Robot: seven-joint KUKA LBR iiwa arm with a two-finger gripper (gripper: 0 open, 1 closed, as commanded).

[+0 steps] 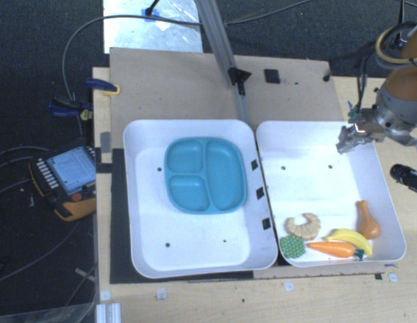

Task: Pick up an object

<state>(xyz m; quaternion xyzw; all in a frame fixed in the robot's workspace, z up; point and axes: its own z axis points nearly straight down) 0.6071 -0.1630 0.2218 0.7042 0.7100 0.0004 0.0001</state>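
Note:
Several toy foods lie along the near edge of the right bin (316, 173): a tan croissant (303, 225), a green broccoli piece (293, 247), an orange carrot (331, 249), a yellow banana (349, 237) and a brown drumstick (366, 221). My gripper (349, 138) hangs over the far right corner of that bin, well apart from the foods, and nothing shows between its fingers.
A blue divided plate (205, 175) rests in the left bin (188, 247). A metal pole (218, 32) slants over the brown board behind the bins. Clamps and a handheld device (65, 173) lie off the bench to the left.

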